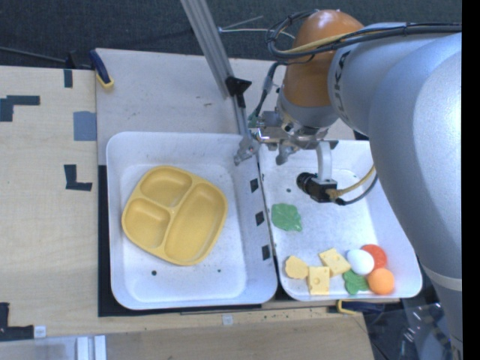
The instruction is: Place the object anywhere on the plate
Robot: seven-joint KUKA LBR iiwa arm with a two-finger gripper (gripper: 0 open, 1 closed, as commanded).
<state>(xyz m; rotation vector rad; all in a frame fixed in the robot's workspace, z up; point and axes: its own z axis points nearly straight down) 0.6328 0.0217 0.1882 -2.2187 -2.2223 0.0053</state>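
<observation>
A yellow plate [175, 214] with three compartments lies in the left bin [133, 280]. In the right bin [396, 253] a green leafy toy [286, 217] lies near the middle. My gripper [264, 154] hangs over the rim between the two bins, at their far end. It is open with nothing between its fingers [243, 153]. The green leafy toy lies well in front of it, and the plate is off to its front left.
At the right bin's front are yellow cheese pieces [318, 269], a white egg [361, 261], a red ball [375, 254], an orange ball [382, 280] and a small green piece [355, 282]. A slanted metal bar [210, 40] rises behind the bins. A black cable fitting [315, 186] hangs under the wrist.
</observation>
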